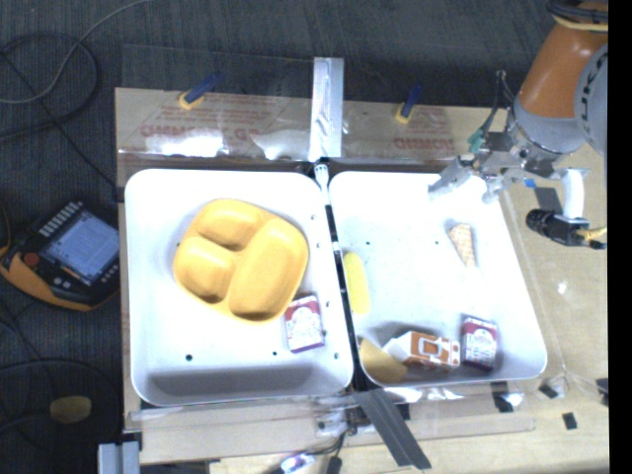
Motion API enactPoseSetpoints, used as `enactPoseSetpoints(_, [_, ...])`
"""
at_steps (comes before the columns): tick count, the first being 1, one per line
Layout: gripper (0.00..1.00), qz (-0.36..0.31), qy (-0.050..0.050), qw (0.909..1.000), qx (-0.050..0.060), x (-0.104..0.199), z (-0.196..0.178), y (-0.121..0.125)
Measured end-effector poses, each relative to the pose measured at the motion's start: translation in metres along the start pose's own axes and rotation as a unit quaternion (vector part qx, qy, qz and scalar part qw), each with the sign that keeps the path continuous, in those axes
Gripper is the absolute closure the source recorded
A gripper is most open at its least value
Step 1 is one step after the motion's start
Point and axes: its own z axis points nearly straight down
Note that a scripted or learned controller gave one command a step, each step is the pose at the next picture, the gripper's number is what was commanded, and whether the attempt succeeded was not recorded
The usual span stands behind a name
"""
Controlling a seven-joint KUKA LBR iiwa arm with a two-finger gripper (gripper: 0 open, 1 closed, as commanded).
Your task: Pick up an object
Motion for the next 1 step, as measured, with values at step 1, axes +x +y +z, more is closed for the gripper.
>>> enactPoseSetpoints(1, [0.00, -0.043, 0.002, 0.9991, 0.001, -0.0367, 0.0986, 0.0067])
